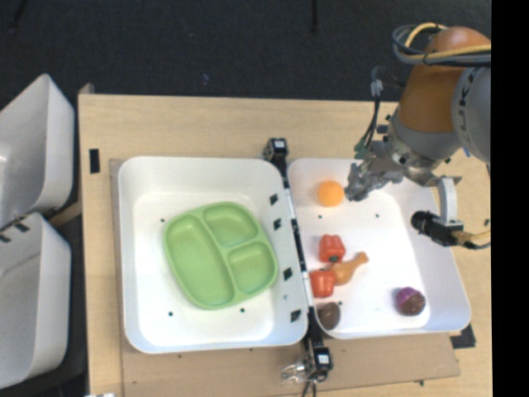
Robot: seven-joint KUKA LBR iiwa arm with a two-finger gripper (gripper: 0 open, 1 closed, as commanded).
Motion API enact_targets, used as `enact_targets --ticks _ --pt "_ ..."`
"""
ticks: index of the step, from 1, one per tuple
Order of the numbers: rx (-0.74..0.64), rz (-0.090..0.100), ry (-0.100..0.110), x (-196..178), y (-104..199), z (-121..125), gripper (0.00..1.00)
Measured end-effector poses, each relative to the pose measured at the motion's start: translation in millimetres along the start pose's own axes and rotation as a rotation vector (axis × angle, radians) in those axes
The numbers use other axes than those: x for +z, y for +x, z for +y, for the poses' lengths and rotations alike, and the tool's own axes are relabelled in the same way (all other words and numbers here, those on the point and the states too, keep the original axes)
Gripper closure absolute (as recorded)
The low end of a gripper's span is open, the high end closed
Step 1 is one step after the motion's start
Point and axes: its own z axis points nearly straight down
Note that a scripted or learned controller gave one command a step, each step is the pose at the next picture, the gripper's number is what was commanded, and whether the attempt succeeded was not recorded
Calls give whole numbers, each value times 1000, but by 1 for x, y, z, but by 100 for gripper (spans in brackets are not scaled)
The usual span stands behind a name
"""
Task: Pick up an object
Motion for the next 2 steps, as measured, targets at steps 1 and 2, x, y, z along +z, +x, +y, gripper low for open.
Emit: enact_targets --ticks 1,2 --pt "-1 0 1 7 53 7 100" --pt "-2 0 -2 -4 108 8 100"
